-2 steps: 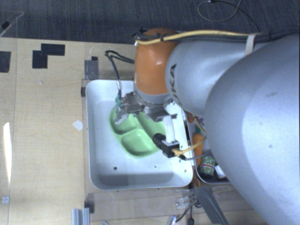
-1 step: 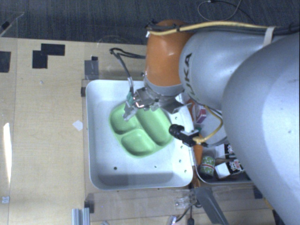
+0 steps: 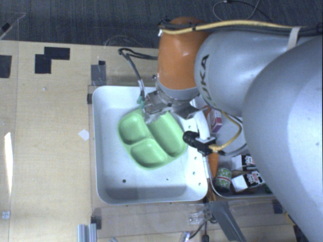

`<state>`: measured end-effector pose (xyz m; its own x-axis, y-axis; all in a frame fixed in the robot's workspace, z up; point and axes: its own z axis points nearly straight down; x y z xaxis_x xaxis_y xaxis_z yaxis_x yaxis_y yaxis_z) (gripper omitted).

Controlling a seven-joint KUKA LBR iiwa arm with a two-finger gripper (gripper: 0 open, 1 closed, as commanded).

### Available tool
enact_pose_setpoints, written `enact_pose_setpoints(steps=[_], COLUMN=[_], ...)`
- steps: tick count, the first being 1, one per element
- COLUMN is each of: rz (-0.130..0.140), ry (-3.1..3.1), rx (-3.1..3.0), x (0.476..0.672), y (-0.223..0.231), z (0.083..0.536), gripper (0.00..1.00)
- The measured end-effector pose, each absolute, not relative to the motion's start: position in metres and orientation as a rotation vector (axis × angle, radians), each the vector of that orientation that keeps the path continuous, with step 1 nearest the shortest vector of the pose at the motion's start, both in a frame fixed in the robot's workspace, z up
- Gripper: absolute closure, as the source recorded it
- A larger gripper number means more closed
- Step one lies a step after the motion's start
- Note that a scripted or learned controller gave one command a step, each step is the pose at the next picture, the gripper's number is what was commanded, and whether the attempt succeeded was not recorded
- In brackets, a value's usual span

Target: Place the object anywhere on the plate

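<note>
Green three-compartment plate (image 3: pixel 149 137) lying in left white bin (image 3: pixel 103 150), toward centre. Gripper (image 3: pixel 153 110) poised over plate's 12 o'clock rim; finger state impossible to tell. Small objects (image 3: pixel 241 177) lying in right bin, at 4 o'clock from plate.

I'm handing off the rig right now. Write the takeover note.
End effector: above the top edge of the green plate in the left bin; its grip state can't be read from here.
Plate: three compartments, no object seen lying on it.
Right bin: small items, partly hidden by the arm.
Done: no placement confirmed.
Left: get the object onto the plate.
</note>
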<state>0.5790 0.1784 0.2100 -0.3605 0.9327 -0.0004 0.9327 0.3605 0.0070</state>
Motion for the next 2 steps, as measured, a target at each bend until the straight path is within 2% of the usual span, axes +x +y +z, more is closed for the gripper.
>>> enact_pose_setpoints(steps=[1,2], rz=[0.003,0.003], ry=[2.680,2.562], rx=[1.638,1.817], x=[0.503,0.488], y=[0.220,0.128], z=[0.198,0.152], gripper=[1.00,1.00])
